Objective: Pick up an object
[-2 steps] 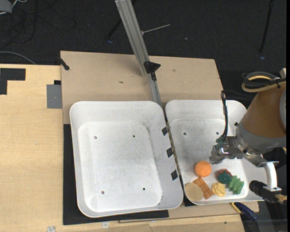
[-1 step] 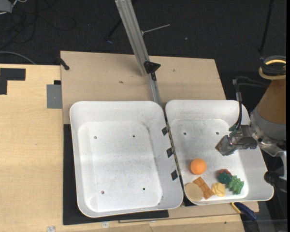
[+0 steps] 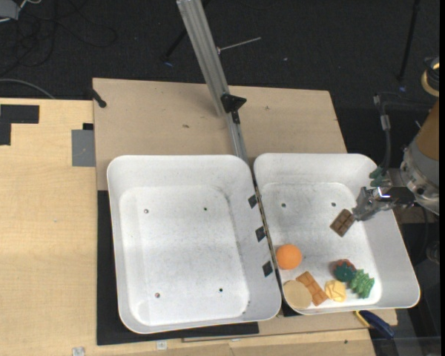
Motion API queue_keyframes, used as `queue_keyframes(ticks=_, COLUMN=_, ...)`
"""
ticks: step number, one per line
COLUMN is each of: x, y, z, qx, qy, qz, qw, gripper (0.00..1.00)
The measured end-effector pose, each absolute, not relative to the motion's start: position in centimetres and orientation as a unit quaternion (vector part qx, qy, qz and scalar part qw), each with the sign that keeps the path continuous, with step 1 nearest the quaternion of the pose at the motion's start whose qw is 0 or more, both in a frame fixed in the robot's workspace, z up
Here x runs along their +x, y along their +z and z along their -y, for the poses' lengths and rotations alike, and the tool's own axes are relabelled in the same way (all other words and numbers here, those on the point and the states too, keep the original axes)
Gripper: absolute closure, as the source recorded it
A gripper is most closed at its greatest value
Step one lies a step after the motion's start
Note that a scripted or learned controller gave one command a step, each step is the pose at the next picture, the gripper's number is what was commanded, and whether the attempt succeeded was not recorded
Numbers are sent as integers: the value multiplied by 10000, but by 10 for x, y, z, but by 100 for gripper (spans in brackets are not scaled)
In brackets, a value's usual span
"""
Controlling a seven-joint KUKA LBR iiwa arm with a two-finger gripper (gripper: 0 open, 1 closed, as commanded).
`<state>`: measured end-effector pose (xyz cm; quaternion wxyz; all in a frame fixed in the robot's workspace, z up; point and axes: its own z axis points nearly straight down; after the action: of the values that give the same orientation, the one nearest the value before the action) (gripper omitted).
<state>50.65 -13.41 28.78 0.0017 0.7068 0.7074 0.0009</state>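
The hand [image 3: 363,208] hangs over the right bin [image 3: 311,173] with a small brown block [image 3: 343,222] at its fingertips, apparently pinched there. Below it lie an orange ball [image 3: 288,256], tan pieces [image 3: 305,289], a yellow bit [image 3: 335,291] and green leafy toy [image 3: 359,280]. No writing is legible
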Motion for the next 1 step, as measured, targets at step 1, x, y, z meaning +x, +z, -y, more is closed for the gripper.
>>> queue_keyframes(ticks=1, x=512, y=274, z=78, qx=7054, qy=-4, qz=-7088, qw=-24, gripper=100)
